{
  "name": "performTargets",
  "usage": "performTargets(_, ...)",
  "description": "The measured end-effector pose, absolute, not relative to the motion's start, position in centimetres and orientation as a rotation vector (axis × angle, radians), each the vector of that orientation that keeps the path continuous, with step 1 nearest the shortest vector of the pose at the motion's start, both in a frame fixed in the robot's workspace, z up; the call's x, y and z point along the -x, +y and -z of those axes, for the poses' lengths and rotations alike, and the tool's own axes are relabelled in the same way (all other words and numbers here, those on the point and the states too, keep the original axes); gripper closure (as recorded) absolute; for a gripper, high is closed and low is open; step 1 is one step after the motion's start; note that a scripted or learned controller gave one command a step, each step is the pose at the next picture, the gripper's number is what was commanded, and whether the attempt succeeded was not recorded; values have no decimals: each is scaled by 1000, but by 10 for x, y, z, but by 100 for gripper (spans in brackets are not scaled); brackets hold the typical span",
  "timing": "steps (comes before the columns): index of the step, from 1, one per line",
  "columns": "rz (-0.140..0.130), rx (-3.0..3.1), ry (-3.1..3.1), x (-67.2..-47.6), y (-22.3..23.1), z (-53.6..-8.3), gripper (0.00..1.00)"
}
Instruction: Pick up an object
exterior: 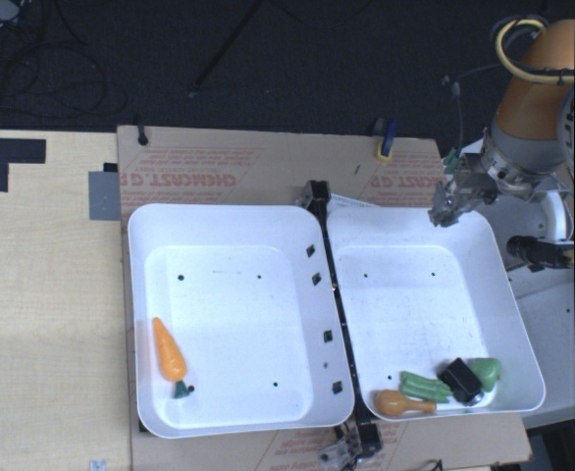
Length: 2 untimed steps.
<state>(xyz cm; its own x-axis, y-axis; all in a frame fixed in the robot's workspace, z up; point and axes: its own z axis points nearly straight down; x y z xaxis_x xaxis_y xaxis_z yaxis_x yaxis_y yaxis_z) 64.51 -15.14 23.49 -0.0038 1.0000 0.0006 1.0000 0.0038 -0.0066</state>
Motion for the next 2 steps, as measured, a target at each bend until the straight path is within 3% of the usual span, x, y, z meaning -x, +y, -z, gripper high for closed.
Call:
performTargets(1, 3, 2221, -2227, -644, -132, -312, 100)
performTargets(2, -3, 2223, -2218, -596, -162, -334, 100)
